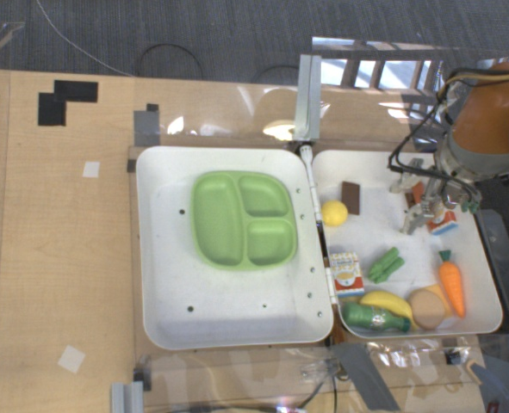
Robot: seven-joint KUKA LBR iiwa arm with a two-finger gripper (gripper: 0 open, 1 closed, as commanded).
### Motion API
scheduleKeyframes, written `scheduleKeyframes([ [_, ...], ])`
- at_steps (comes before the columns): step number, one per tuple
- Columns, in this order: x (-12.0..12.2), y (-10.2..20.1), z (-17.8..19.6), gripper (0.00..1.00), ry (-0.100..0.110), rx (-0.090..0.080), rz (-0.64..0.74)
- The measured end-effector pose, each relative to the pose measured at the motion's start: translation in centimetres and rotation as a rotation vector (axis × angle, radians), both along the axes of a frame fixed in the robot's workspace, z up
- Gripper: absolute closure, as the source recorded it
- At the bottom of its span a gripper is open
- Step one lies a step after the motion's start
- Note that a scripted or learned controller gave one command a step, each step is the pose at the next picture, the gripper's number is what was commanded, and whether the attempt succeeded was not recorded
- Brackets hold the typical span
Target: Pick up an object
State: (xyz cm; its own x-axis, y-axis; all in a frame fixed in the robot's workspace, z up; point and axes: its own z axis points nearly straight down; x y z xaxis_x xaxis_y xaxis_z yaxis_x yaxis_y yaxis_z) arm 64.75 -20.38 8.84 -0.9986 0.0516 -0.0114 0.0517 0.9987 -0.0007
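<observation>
My gripper (428,213) hangs low over the far right part of the right bin (488,317), under the orange-banded wrist. Its fingers stand open, with bare bin floor showing between them. A small red, white and blue carton (444,224) lies just at the right finger, touching or nearly so; I cannot tell which. Nothing sits between the fingers. Further objects in this bin: a brown block (350,198), a yellow lemon (334,212), a green vegetable (385,265) and an orange carrot (451,286).
At the near edge of the right bin lie a red and white carton (346,274), a banana (383,301), a dark green piece (376,318) and a tan round piece (426,308). The left bin (164,317) holds a green divided plate (243,219).
</observation>
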Motion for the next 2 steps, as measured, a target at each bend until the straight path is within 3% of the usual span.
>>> scheduleKeyframes([
  [1,0.4,0.2,1.5,1.00,-0.014,-0.003,0.007],
  [2,-1.4,-0.2,17.8,1.00,-0.010,-0.008,0.258],
])
